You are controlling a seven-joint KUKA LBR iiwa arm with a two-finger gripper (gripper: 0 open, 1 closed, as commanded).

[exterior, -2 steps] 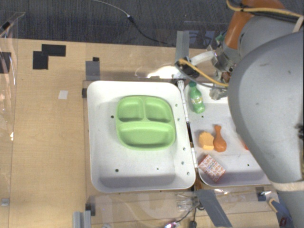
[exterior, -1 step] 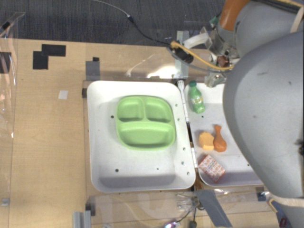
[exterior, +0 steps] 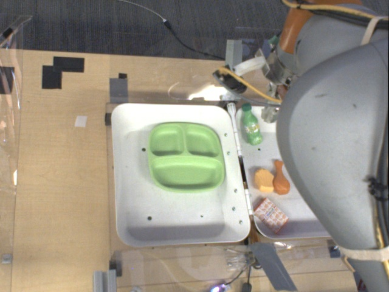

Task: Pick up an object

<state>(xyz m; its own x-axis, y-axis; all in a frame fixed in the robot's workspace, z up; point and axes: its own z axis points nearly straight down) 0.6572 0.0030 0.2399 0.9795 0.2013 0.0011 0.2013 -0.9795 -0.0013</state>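
Arm [exterior: 340, 157]: grey, bulky, reaches in from the right and covers most of the right bin; orange band [exterior: 304, 11] at the top right.
Jaws: hidden behind the arm's body, so I cannot tell whether they are open or closed, or whether they grip anything.
Left bin [exterior: 130, 218]: white and shallow, on the wooden worktop [exterior: 61, 175].
Tray [exterior: 185, 156]: green, three compartments, lies flat near the middle of the left bin.
Right bin [exterior: 292, 231]: white, touching the left bin along its side; mostly under the arm.
Bottle [exterior: 250, 125]: green with a white label, lies in the right bin's far left corner, just beside the dividing rim.
Orange things [exterior: 272, 177]: a pale yellow-orange block touching a darker orange, drumstick-like piece, in the right bin's middle, at the edge of the arm.
Packet [exterior: 270, 215]: red-and-white patterned, near the right bin's front edge, apart from the orange things.
Cable [exterior: 252, 90]: yellow and black, runs along the far side above the bottle.
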